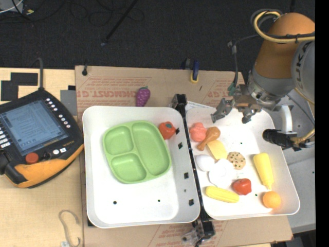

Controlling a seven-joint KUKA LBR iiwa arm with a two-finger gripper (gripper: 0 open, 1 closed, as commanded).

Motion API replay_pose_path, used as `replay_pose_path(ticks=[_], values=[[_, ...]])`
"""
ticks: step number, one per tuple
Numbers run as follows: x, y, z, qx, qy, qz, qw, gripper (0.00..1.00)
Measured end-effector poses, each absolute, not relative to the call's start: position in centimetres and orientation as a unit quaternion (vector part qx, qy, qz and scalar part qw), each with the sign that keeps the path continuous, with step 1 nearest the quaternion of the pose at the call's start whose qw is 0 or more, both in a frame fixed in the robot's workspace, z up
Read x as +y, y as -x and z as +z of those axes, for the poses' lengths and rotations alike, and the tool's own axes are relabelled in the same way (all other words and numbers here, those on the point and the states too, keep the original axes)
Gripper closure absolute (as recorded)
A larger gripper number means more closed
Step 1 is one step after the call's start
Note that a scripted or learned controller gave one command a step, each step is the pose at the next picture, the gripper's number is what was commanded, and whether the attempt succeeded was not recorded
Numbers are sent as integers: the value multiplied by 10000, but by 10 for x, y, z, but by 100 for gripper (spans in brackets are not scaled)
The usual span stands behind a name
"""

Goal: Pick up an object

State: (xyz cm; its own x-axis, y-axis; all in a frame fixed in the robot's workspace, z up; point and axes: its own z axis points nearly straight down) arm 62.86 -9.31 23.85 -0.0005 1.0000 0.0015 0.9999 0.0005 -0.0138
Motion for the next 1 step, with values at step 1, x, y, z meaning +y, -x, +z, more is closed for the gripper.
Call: replay_pose_path(ticks=[1], values=[[-93, -631, 246, -7078, 7065, 4, 4, 0]])
